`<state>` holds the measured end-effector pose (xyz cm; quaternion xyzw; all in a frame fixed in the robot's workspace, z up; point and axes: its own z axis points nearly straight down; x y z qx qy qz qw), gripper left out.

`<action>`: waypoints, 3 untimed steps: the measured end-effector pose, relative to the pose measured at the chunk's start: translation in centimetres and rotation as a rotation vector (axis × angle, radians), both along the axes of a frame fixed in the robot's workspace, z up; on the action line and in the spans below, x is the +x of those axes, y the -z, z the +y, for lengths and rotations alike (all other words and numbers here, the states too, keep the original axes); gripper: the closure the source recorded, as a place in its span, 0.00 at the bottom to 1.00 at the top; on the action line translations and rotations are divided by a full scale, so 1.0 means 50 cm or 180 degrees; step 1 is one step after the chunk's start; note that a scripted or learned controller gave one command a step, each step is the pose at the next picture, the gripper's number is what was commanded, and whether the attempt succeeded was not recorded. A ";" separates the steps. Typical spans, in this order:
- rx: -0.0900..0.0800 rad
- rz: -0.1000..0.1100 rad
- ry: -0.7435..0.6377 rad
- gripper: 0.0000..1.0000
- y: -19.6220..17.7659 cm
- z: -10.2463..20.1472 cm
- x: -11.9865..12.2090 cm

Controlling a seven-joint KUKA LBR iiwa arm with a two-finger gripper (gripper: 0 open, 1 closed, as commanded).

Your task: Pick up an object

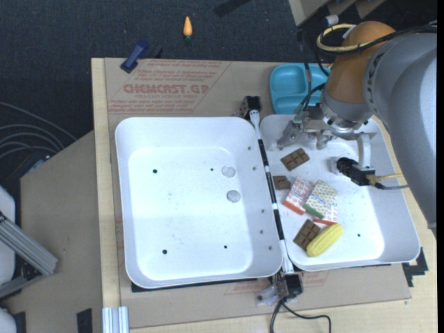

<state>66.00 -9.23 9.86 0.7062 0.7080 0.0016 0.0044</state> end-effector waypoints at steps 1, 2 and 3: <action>0.0015 0.0036 0.0012 0.00 0.029 -0.021 -0.182; 0.0017 0.0030 0.0012 1.00 0.008 -0.020 -0.181; 0.0017 0.0029 0.0012 0.00 0.009 -0.020 -0.181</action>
